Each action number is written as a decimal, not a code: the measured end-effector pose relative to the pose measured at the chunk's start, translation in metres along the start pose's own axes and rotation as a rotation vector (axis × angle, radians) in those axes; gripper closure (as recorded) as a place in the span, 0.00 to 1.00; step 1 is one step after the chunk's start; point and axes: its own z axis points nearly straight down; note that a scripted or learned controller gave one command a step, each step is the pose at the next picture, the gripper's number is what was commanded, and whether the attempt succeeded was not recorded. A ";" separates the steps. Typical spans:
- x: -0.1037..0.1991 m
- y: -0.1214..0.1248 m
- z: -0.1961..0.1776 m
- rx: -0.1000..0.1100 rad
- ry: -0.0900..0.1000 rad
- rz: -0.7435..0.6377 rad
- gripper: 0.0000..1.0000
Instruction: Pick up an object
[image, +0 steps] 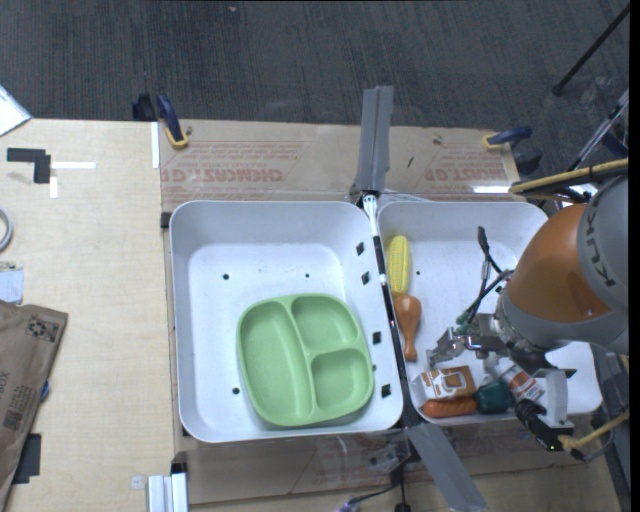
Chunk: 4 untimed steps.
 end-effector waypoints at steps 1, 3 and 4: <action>-0.001 0.000 -0.008 0.001 0.000 0.002 1.00; -0.003 0.050 -0.001 -0.004 -0.002 -0.431 1.00; 0.001 0.131 -0.002 -0.005 -0.003 -0.435 1.00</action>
